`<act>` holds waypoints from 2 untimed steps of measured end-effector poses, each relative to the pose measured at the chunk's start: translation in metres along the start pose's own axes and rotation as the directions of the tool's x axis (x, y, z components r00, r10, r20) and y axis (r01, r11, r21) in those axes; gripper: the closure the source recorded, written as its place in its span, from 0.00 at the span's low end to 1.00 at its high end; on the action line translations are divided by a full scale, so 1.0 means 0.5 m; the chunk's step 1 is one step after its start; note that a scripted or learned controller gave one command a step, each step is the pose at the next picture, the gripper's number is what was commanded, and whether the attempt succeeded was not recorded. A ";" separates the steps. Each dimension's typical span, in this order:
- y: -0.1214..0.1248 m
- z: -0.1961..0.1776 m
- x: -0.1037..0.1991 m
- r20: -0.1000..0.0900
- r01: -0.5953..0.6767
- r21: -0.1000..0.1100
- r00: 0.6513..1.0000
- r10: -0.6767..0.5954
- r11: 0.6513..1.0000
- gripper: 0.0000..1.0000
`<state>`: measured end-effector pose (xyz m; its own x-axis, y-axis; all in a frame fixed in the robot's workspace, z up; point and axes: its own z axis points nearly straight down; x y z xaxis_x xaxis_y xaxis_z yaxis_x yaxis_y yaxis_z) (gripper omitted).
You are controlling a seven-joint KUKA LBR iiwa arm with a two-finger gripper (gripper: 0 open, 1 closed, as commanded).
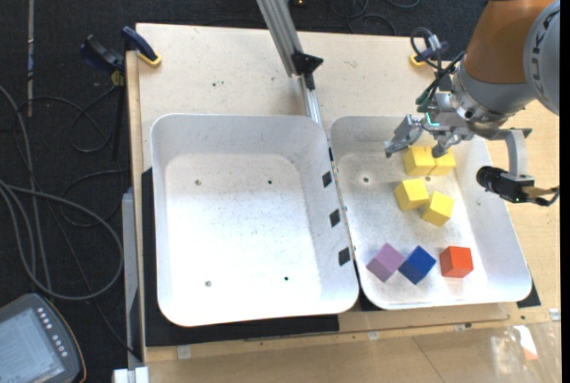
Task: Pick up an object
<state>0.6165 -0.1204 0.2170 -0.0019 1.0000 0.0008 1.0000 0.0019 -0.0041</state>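
Two white bins sit on our counter (pixel 223 69). Our tool (pixel 426 138) hangs low over yellow blocks (pixel 419 161) in the right bin (pixel 499 270); we cannot tell its opening. Nothing looks lifted yet.

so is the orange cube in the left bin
No, the orange cube lies in the right bin, beside the blue cube near its front edge.
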 end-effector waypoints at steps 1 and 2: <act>0.002 -0.005 -0.001 0.001 0.000 -0.004 1.000 0.000 1.000 0.00; -0.006 0.122 0.003 0.000 -0.002 0.002 1.000 0.002 1.000 0.00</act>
<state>0.6130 -0.1189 0.1558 0.0002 1.0000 0.0003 1.0000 -0.0002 -0.0060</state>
